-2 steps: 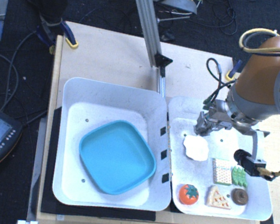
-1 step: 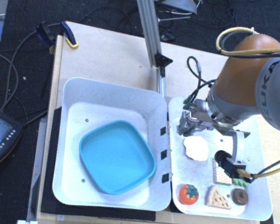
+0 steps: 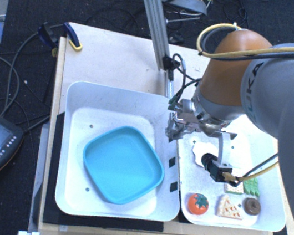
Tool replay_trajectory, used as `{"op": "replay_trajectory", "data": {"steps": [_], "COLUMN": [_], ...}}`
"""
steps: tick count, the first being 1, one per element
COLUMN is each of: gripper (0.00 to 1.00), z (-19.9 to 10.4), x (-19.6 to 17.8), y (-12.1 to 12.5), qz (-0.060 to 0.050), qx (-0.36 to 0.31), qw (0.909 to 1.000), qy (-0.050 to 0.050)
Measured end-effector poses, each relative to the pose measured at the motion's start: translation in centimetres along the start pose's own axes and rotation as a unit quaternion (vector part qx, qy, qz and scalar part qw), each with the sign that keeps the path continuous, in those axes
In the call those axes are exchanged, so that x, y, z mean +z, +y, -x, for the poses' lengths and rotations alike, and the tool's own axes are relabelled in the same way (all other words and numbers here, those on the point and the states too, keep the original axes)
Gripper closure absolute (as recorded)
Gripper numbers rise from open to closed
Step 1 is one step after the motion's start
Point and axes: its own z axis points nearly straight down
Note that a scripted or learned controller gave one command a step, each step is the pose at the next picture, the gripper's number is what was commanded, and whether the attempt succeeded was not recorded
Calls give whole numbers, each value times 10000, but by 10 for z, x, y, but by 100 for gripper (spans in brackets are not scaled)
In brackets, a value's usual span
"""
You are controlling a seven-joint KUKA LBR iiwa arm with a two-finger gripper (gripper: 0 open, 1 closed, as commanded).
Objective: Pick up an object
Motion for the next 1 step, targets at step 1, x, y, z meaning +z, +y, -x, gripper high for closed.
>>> {"op": "replay_trajectory", "data": {"steps": [1], "gripper": [100], "z": [-49], "x": [-8], "y": [-11], "qz": [5], "qx": [1], "qw": [10000], "qy": [2]}}
